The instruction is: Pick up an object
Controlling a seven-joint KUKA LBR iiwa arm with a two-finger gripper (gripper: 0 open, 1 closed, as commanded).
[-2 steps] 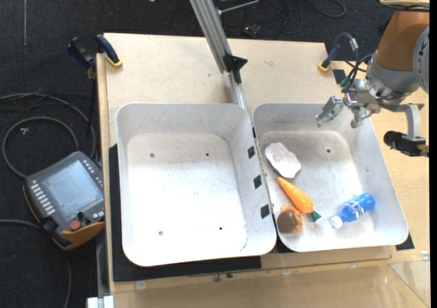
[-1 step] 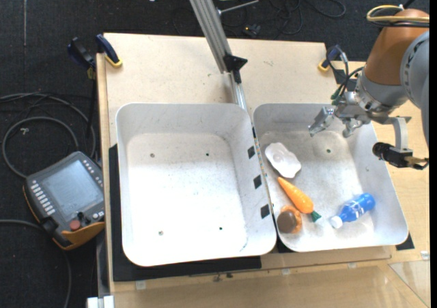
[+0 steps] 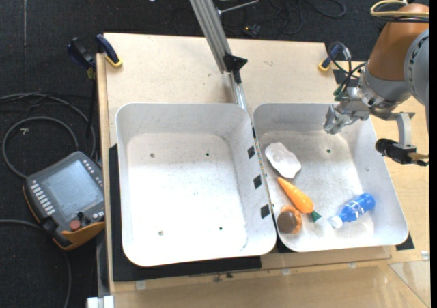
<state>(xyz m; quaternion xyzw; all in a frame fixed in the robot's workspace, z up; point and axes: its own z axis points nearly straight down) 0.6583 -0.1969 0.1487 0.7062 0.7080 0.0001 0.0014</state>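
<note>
The right bin holds a white lumpy object, an orange carrot, a small brown ball and a blue plastic bottle lying on its side. My gripper hangs over the bin's far right part, above and to the right of the white object, well apart from every item. Nothing shows between its fingertips.
The left bin lies beside the right one, with a dividing rim between them. A slanted metal rail runs from the top toward the bins' junction. Clamps sit at the bench's far corners, and a teach pendant lies on the floor at left.
</note>
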